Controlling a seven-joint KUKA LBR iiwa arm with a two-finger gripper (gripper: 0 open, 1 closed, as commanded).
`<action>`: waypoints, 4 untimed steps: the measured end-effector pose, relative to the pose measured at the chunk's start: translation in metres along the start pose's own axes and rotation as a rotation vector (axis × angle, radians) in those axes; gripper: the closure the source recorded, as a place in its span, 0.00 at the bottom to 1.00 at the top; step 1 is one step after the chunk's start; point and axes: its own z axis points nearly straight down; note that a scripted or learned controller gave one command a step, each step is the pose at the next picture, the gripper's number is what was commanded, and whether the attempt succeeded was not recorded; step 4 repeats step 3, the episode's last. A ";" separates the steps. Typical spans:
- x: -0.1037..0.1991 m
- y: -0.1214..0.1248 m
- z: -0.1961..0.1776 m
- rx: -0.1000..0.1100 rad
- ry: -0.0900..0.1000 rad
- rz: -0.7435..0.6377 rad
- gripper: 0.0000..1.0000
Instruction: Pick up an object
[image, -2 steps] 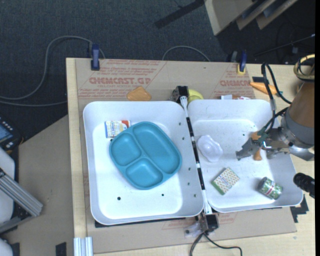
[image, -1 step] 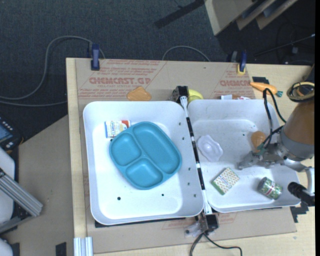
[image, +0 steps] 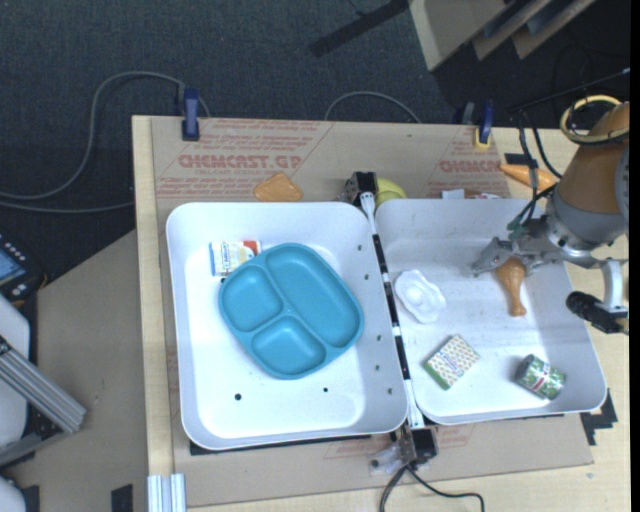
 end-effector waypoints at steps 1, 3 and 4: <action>-0.003 -0.002 -0.012 -0.002 -0.008 0.002 1.00; 0.117 -0.022 -0.114 0.007 -0.005 0.003 1.00; 0.117 -0.022 -0.114 0.007 -0.005 0.003 1.00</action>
